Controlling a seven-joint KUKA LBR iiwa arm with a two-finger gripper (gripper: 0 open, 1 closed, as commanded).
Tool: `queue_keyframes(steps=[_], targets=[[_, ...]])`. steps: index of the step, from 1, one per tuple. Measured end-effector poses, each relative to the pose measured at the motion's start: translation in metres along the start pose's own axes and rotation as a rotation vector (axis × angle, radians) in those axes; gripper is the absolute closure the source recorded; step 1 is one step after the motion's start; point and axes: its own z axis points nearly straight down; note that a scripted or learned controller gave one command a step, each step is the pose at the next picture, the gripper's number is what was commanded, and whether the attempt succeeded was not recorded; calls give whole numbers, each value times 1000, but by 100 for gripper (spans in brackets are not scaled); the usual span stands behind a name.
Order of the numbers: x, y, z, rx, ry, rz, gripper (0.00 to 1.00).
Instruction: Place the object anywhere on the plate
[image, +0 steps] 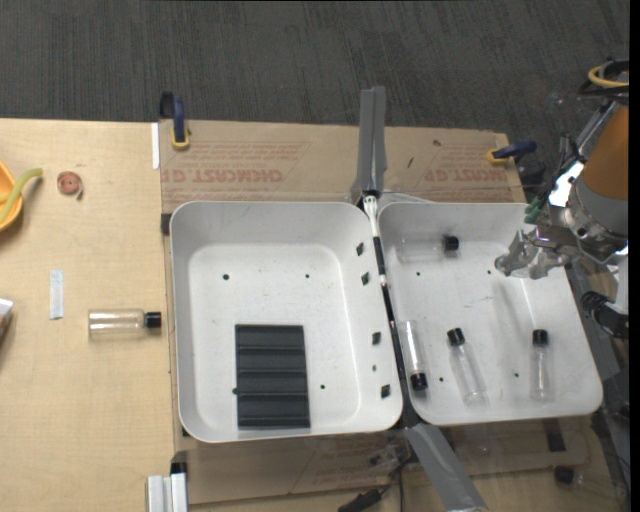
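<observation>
A black ribbed plate (270, 377) lies flat in the front part of the left bin (200, 250). The right bin (480, 405) holds three clear vials with black caps: one along its left wall (411, 355), one near the middle (463, 365), one toward the right (540, 362). A small black-capped piece (450, 243) sits near that bin's back wall. My gripper (520, 258) hangs over the back right part of the right bin, above and apart from the vials, far from the plate.
On the bench to the left lie a clear vial (120, 321), a small white strip (56, 294), a red disc (68, 183) and an orange object (8, 198). Clamps (175, 122) (510, 152) hold the cardboard at the back. The bins meet at a raised rim (385, 300).
</observation>
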Motion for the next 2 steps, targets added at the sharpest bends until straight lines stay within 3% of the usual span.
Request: queue_keyframes(steps=[1, 2], targets=[[0, 0, 0, 0, 0, 0, 0], [-8, 85, 5, -2, -1, -136, 0]])
